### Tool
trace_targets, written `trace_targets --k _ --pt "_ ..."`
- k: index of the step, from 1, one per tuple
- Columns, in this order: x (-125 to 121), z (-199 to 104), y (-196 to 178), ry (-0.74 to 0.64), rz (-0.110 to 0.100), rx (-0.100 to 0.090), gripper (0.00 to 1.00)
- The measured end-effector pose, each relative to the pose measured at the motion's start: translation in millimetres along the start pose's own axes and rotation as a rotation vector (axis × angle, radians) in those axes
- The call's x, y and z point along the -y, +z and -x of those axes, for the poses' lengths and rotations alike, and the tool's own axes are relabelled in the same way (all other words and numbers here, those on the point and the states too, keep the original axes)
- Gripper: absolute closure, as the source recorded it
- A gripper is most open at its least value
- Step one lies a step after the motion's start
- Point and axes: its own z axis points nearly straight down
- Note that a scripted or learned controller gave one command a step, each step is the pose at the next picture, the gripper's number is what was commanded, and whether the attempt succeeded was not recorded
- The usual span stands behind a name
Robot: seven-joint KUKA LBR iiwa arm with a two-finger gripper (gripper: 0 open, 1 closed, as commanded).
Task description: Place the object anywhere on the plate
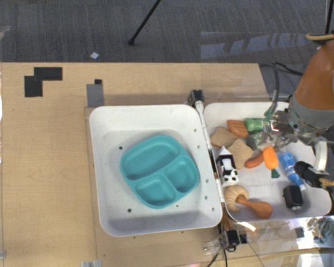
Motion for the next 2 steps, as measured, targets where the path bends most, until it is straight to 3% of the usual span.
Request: trace_targets --k 1,2 --pt "-16 -86 -3 -0.081 -0.001 -0.004 1.00" --pt "-20 -141 22 -0.242 -0.004 -0.002 1.00"
